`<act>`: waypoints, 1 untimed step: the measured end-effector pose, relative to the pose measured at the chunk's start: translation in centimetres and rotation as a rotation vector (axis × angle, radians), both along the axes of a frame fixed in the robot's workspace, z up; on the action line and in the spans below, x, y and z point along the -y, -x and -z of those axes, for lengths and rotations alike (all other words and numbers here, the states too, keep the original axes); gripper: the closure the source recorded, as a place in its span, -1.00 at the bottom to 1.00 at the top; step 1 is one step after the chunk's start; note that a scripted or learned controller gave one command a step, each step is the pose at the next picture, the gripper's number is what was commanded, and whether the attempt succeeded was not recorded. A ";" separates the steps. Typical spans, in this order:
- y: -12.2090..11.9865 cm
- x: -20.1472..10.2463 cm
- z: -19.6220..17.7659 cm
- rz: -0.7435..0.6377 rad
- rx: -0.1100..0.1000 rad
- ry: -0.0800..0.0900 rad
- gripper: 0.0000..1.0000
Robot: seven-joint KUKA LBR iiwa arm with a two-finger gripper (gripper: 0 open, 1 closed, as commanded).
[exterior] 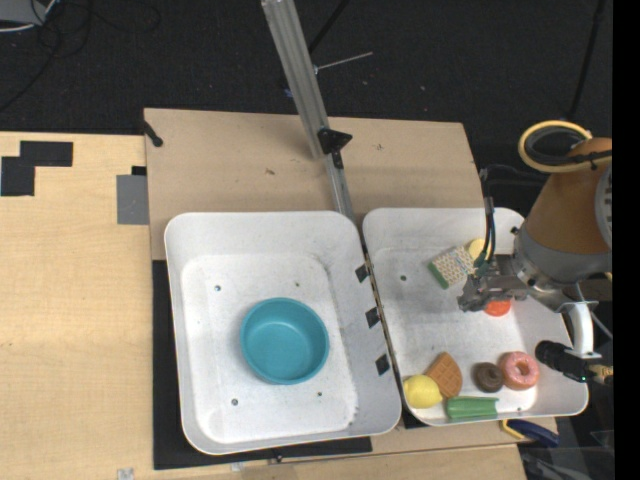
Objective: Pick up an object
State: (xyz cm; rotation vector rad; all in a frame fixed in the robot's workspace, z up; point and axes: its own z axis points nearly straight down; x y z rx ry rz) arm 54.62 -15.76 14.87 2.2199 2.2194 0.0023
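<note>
A wooden bench (60,298) carries two shallow white bins side by side, seen from a fixed camera looking down at a slant. The left bin (200,258) holds a teal bowl (285,340) lying a little toward 5 o'clock of the bin's centre. A grey metal rail (300,73) slants down from 12 o'clock to the seam where the bins meet.

The right bin (420,248) holds the small objects. The grey KUKA arm (570,228), its orange band uppermost, reaches in from 3 o'clock, and its gripper (482,293) hangs low over the bin's 3 o'clock half. How far the tool is open, and whether it has hold of anything, cannot be told from this angle.

Just at 10 o'clock of the gripper lies a green-and-white checked piece (452,265), with a yellow item (477,249) partly hidden behind the arm's cable. A red-orange object (497,308) sits touching or directly under the gripper's 4 o'clock side.

Along the bin's 6 o'clock rim, well apart from the gripper, lie a pink doughnut (520,369), a brown doughnut (488,376), a tan biscuit-like piece (446,373), a yellow lemon (422,391) and a green stick (471,407).
</note>
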 end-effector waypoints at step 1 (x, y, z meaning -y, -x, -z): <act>-1.1 0.3 -5.3 0.000 0.001 0.000 1.00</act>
